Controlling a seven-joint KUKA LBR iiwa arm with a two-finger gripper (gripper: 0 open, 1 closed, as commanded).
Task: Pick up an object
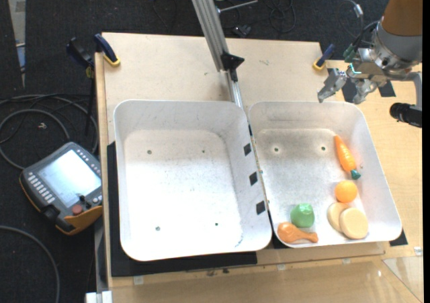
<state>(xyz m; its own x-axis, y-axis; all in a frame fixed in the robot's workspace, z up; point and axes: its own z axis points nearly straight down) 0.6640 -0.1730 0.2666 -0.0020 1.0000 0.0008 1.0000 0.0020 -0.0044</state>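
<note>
- At the far left, on the dark floor, lies a control pendant with a grey screen and an orange-edged case; a black cable runs from it.
- The left bin is a shallow white tray with rounded corners; its floor looks dull and has fine dark specks.
- A grey metal bar comes down at a slant from the top and ends at the wall between the two bins.
- The right bin has the same white, matte look and holds all the objects along its near and right side.
- In it, from left to right: an orange pear-like piece lying flat, a round green ball, a smooth orange ball, a pale beige rounded object, and a toy carrot with a small green tip.
- The gripper hangs above the far right corner of the right bin, well apart from the objects; its two fingers stand open with nothing between them.
- The arm is cut off by the picture's edge; the wrist parts are hard to make out.
</note>
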